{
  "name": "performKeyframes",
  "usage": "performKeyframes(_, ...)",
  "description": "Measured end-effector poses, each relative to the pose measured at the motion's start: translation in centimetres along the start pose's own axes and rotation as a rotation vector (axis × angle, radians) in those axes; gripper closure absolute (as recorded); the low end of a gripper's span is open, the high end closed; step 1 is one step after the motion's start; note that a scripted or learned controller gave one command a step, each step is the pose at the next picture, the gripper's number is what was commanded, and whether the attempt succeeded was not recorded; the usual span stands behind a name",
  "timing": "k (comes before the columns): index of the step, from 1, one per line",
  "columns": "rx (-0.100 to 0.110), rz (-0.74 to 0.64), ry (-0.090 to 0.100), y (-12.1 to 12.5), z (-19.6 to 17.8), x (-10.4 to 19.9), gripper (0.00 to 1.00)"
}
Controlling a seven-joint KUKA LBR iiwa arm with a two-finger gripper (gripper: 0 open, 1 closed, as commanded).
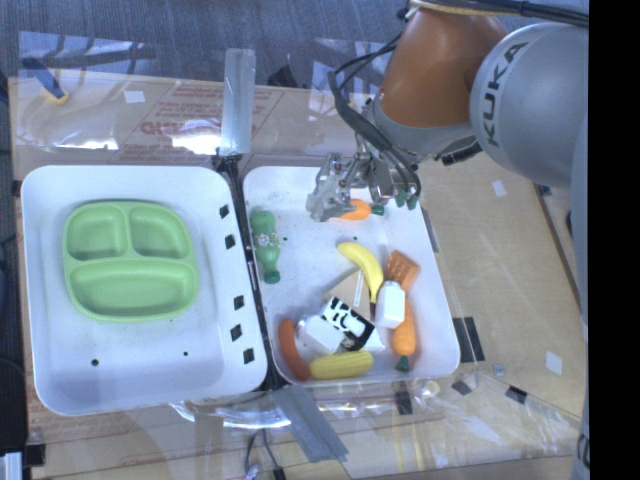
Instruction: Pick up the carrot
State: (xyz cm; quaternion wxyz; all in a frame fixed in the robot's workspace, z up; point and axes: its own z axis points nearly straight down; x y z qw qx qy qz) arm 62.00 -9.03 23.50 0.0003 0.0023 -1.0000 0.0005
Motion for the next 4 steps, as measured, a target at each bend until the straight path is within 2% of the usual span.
performKeyframes(1,0.0,0.068,0.004,-6.8,5.2,6.8,0.0)
performKeyframes(2,0.0,0.404,-0.015,-11.4,13.6,5.5,0.0)
performKeyframes(3,0.003,0.166,-0.021,-11.9,13.6,13.7,0.0)
performKeyframes(4,0.005,0.158,-0.026,-11.9,12.4,13.4,1.0)
